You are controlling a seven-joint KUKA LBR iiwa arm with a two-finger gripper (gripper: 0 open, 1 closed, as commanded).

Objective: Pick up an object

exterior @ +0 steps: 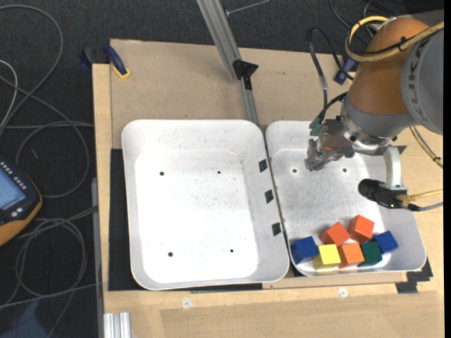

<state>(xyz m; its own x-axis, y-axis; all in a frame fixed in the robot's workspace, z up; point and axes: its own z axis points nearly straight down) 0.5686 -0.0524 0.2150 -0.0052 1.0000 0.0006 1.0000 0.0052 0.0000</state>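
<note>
Over the right bin (282,189), the gripper (318,157) hangs away from the blocks (343,244), probably lining up; can't tell its grip.

Wooden bench (176,69), two white bins on it, left bin (134,189) at nine o'clock, right bin (416,248) at three o'clock, touching

The arm (402,69) runs off the right edge. The hand (318,155) is too small to show its grip.
</note>
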